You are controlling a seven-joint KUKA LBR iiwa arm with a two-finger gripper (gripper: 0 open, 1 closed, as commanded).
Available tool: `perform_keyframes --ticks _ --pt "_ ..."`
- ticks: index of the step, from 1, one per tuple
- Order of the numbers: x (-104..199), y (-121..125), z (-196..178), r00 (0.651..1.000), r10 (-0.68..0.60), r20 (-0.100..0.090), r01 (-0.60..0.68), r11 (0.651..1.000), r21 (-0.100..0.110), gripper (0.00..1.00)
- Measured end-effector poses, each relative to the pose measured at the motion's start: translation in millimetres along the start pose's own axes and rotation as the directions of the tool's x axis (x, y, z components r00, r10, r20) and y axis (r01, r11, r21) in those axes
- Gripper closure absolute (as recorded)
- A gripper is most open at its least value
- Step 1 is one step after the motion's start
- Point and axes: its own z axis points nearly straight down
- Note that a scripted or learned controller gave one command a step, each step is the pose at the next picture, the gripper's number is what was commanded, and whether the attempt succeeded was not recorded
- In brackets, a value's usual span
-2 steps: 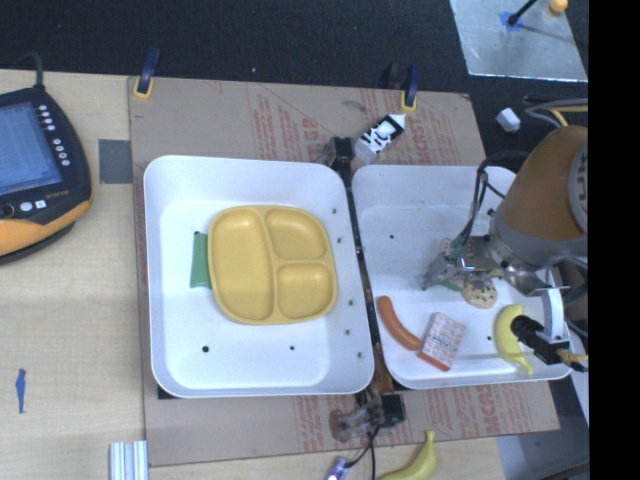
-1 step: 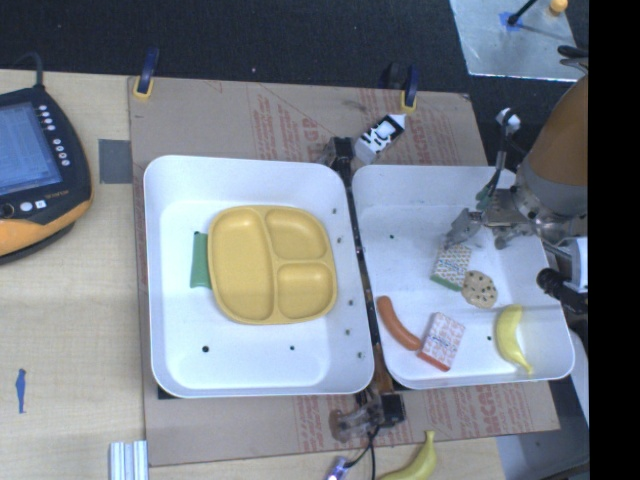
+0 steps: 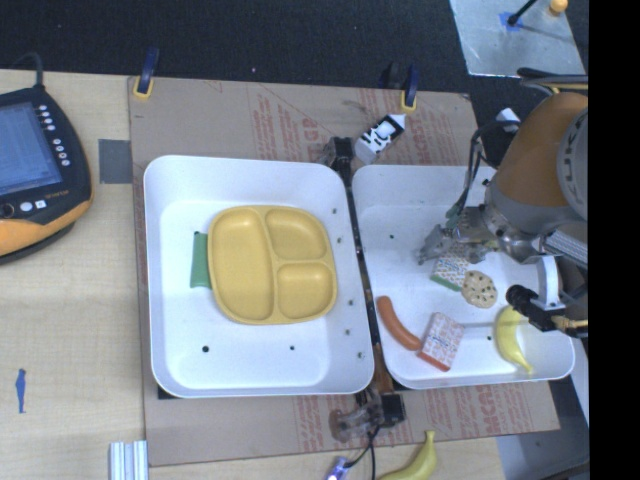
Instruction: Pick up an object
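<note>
Two white bins sit side by side on the bench. The gripper hangs low over the right bin, below the grey arm with its orange band; from this slant I cannot tell whether it is parted or closed, and nothing is seen between its tips. Just below the gripper lies a small patterned packet, with a speckled cookie touching it on the right. Further down and to the gripper's left lies an orange sausage, beside a red-and-white carton. Down and right of the gripper a yellow banana rests near the bin's corner. Well to the gripper's left, the left bin holds a yellow divided plate lying over a green item.
</note>
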Motion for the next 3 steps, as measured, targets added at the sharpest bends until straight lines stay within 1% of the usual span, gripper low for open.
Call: perform_keyframes --ticks 1,2,3 --pt "-11 0 13 1.000 0.000 0.000 0.000 1.000 0.001 0.00" --pt "-65 30 -48 1.000 0.003 0.000 -0.003 1.000 -0.003 0.00" --pt "-34 -21 13 1.000 0.001 0.000 -0.001 1.000 -0.001 0.00"
